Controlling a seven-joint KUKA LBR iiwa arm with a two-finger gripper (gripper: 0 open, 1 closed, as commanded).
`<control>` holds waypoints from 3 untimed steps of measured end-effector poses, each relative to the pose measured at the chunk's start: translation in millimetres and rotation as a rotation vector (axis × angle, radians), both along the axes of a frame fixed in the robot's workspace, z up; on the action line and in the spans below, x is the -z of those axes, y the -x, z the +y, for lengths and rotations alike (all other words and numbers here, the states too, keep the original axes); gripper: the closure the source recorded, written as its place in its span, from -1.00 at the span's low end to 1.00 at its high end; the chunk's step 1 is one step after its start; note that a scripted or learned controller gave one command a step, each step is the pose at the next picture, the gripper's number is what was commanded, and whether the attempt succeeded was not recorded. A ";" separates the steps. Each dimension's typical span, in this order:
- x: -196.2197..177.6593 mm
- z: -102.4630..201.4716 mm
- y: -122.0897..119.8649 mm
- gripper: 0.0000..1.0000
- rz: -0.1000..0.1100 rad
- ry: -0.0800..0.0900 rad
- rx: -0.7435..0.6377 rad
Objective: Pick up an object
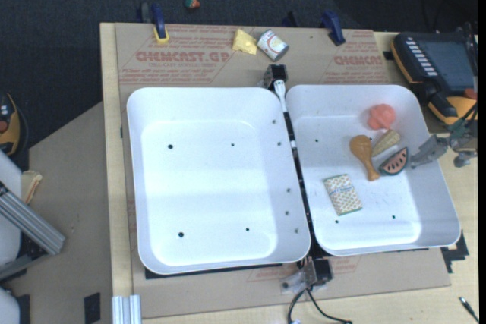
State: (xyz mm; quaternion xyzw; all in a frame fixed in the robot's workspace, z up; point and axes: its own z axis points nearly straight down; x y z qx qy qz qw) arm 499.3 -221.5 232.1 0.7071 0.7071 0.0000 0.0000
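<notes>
A cardboard-covered bench on dark carpet carries two shallow white bins; the right bin (425, 228) holds a round pink ball (383, 116), a tan wooden spoon (364, 152), a watermelon-slice toy (393, 162) and a speckled rectangular sponge (342, 194). The grey gripper (429, 151) sits at that bin's right rim; whether its jaws are open, I cannot tell. Spoon and slice look touching, so a grab there could nudge both and slip

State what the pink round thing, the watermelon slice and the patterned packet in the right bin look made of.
Pink round thing: probably soft rubber or foam, judging by its matte, even colour. Watermelon slice: likely moulded plastic toy food, with painted seeds and a green rim. Patterned packet: seems to be printed paper or thin card, flat with squared edges.
</notes>
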 end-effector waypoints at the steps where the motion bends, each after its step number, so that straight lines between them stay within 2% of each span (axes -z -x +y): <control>1: 144.2 2.9 -51.8 -1.00 0.007 -0.011 -0.005; 2: 148.0 64.8 -86.0 -1.00 -0.003 -0.001 -0.008; 3: 146.9 124.2 -140.1 -1.00 -0.006 0.000 -0.005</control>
